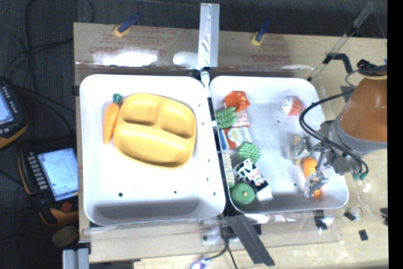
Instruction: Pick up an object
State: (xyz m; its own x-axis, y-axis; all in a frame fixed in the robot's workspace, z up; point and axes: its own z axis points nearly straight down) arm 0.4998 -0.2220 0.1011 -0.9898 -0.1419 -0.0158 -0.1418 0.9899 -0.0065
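My gripper (310, 168) hangs low over the right side of the right bin (271, 88), below the arm's orange band (368, 111). A small orange object (308, 166) lies right at the gripper, and another orange bit (315, 192) shows just below it. Whether that object is gripped is not visible. Along the right bin's left side lie a red object (236, 99), a green patterned piece (225, 116), a printed packet (238, 135), a green dotted piece (249, 151), a black-and-white cow-patterned toy (245, 171) and a green ball (243, 194).
A small white-and-red piece (288, 106) lies near the right bin's far wall. In the left bin (151, 205) a large yellow divided plate (154, 129) rests beside a toy carrot (111, 120). Cables (312, 113) loop off the wrist.
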